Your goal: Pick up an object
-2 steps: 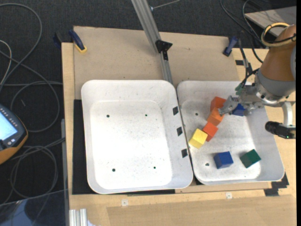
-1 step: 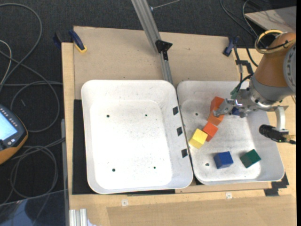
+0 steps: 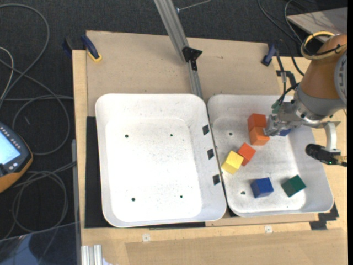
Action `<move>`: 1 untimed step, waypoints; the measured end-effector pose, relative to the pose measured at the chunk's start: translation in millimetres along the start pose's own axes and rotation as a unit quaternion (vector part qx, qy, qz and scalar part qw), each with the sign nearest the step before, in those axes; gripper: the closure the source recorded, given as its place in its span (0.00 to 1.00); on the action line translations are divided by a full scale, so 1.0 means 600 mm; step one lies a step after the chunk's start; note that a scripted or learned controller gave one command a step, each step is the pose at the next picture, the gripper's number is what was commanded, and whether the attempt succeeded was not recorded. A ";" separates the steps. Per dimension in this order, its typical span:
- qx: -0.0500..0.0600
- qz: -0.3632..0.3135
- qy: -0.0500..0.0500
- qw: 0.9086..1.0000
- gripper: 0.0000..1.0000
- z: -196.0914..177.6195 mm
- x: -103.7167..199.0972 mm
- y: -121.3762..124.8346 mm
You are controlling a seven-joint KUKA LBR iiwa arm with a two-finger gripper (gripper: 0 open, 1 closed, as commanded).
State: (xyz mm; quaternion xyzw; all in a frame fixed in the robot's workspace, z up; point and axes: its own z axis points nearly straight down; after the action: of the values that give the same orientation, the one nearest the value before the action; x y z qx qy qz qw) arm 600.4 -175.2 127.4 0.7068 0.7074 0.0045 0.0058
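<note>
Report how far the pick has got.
Done: the arm has reached into the right bin and the tool sits at the orange blocks near the bin's back. In hand: nothing I can confirm; the view does not show a block gripped or lifted. Left: the grasp and lift. The yellow block, blue block and green block lie untouched near the front.

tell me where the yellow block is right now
The yellow block lies in the right bin, near its left wall, touching a small orange block on its upper right, with the blue block below and to its right.
</note>
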 end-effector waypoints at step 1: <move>0.004 -0.001 0.000 1.000 1.00 -0.082 0.015 0.003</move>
State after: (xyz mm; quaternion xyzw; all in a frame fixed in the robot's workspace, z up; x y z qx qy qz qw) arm 601.5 -166.0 176.3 0.7061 0.7081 0.0020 0.0029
